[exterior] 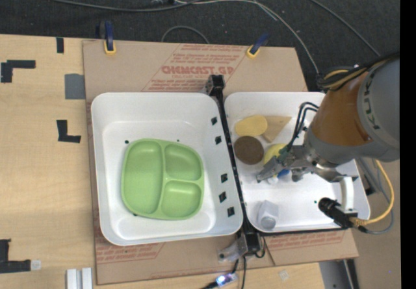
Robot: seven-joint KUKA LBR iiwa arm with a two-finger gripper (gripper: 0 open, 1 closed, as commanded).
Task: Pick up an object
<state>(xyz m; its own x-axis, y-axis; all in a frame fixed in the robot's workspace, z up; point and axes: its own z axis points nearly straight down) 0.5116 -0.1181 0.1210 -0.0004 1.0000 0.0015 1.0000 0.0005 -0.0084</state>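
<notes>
In the right bin lie a yellow rounded object, a tan wedge, a brown disc, a yellow-green piece and a small grey cup-like object. My gripper hangs low over the middle of the right bin, just right of the brown disc and beside the yellow-green piece. The arm's grey body and orange band cover the bin's right side.
The left bin holds a green sectioned plate. A black divider runs between the bins. Cables cross the dark floor at the back, and two clamps hold the cardboard sheet's far edge.
</notes>
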